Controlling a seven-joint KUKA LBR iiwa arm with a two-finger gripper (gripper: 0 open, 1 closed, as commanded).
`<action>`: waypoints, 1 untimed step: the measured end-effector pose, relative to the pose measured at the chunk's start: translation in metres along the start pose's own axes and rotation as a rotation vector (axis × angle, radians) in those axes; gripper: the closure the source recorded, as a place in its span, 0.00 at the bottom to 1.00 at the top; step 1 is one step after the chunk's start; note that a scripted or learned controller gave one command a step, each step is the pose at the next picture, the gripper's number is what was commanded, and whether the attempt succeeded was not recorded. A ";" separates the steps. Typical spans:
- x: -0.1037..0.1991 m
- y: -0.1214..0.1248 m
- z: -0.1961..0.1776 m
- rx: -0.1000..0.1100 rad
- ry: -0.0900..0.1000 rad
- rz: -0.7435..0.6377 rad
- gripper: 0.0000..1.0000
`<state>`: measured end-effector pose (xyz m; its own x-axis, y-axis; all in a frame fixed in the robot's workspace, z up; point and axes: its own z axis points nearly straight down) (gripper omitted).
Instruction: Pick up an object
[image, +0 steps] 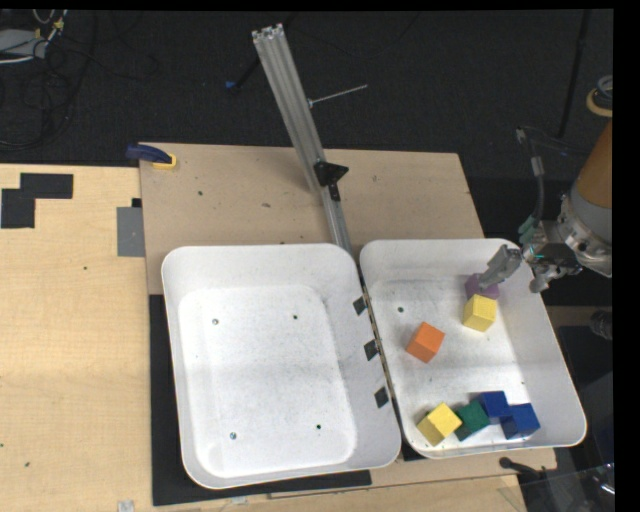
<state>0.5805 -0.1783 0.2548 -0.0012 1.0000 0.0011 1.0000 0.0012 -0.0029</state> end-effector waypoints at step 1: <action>0.000 0.000 0.000 0.000 0.000 0.000 0.00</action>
<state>0.5805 -0.1784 0.2548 -0.0007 1.0000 0.0011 1.0000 0.0007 -0.0027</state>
